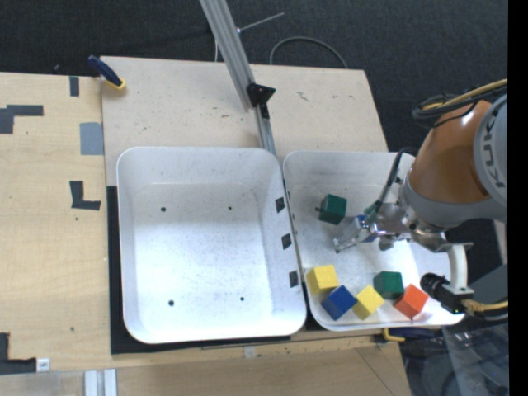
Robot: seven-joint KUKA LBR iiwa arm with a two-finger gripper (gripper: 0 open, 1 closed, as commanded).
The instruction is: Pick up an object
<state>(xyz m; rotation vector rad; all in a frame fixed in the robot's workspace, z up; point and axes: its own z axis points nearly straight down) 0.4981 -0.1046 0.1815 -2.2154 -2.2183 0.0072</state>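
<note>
Nearest to us, along the near edge of the right bin (346,162), we see a loose cluster of small cubes: a yellow cube (322,278), a blue cube (338,302), a second yellow cube (369,301), a dark green cube (388,285) and an orange cube (411,302). They lie close together, some touching, each turned at its own angle; being cubes, none has a long axis that we can name. Farther back in the same bin we find another green cube (332,209), standing alone near the bin's left wall, its faces turned slightly off the bin's edges. We see the gripper (351,236) low over the middle of this bin, pointing toward the left, between the lone green cube behind it and the cluster in front. We see nothing between its fingers, and no cube touches them; how far apart the fingers stand we cannot tell. Beside it, the left bin (198,159) shows a white, speckled floor. Both bins rest on a pale wooden bench (49,221).
</note>
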